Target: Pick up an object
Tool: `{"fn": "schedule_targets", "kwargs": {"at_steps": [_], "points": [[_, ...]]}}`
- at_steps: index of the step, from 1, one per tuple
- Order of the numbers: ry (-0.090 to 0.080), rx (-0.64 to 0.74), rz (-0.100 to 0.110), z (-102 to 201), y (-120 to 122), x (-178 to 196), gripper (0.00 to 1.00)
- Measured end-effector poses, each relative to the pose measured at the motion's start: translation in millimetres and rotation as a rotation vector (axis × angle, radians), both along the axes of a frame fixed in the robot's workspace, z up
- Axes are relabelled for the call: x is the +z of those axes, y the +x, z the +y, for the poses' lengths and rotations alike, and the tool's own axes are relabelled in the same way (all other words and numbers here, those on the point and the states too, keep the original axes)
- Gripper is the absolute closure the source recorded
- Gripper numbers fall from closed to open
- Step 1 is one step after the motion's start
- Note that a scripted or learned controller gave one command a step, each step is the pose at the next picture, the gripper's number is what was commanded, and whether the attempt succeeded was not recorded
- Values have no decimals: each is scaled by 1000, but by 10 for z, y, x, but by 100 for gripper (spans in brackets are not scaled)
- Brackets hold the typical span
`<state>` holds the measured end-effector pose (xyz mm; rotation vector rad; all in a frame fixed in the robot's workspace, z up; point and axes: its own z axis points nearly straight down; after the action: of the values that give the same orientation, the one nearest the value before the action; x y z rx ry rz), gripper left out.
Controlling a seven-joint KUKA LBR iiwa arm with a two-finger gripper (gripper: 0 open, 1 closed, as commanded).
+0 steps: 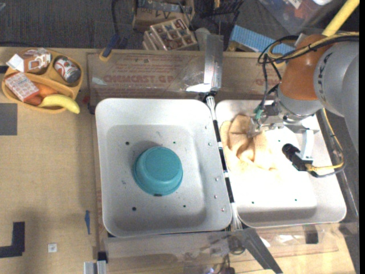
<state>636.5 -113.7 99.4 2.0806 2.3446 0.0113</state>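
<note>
Camera view: tan cloth [248, 144] lying crumpled in right bin [285, 207], claw [258, 120] hovering at its upper edge; claw opening, cannot tell. Cloth looking soft, light; raised fold likely offering best pinch. Teal bowl [159, 170] sitting in left bin [114, 119].

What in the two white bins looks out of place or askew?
Little stands out. The teal bowl lies upside down in the left bin. In the right bin, a tan cloth lies crumpled in a heap under the pincer. Nothing looks spilled or broken.
</note>
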Motion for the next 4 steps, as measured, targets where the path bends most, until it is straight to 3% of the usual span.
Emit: {"fn": "schedule_targets", "kwargs": {"at_steps": [1,2,3,4], "points": [[-3,153,8,-141,142,687,100],[-3,153,8,-141,142,688,0],[-3,125,8,87,292,-47,0],[-2,-123,7,-426,312,-83,0]]}}
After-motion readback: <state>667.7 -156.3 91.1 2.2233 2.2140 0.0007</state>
